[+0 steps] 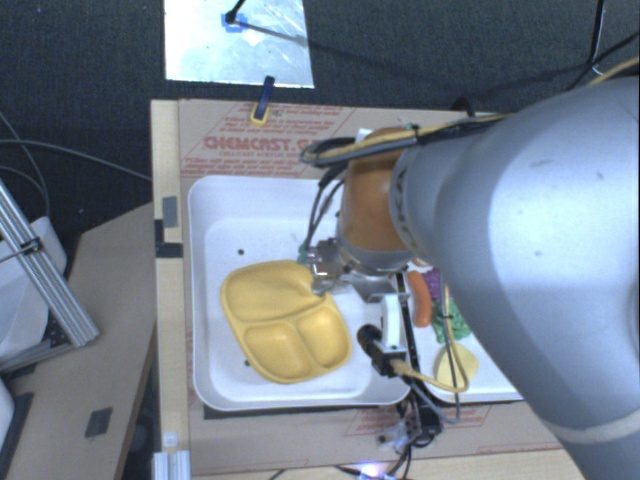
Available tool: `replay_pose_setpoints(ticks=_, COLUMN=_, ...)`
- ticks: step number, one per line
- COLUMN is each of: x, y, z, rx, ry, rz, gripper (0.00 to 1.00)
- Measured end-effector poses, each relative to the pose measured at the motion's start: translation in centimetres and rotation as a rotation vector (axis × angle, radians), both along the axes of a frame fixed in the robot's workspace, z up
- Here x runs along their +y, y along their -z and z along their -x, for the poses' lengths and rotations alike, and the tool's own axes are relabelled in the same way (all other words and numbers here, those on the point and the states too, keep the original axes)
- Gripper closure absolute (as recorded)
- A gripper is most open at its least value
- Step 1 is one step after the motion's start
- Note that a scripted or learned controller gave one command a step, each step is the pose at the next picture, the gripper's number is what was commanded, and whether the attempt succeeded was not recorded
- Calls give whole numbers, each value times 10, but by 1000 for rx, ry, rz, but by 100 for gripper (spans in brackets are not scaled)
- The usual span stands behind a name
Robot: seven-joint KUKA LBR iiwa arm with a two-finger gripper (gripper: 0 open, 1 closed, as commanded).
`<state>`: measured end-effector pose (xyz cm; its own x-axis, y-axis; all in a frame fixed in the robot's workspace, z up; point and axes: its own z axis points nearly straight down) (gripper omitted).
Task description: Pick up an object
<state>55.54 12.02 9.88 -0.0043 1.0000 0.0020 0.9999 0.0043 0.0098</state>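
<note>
The arm (520,238) is extended from the right and positioned over the boundary between the two white bins. The gripper (372,298) is lowered at the right edge of the left bin (215,223), just beside the yellow divided plate (283,320). Whether the claw is released or clenched cannot be told, as it is masked by the wrist and cabling. The plate is located flat in the near half of the left bin, with its three compartments facing up. An orange sausage-shaped item (421,299), a green item (455,320) and a pale yellow round item (457,365) are seen in the right bin, partly covered by the arm.
</note>
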Motion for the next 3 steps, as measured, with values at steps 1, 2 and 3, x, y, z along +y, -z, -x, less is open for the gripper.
replay_pose_setpoints(ticks=1, x=32, y=10, z=-38, rx=-2, ry=-1, rz=1, gripper=100)
replay_pose_setpoints(ticks=2, x=82, y=-66, z=9, rx=6, ry=-5, rz=-2, gripper=100)
replay_pose_setpoints(ticks=3, x=101, y=-79, z=64, rx=13, ry=-4, rz=0, gripper=100)
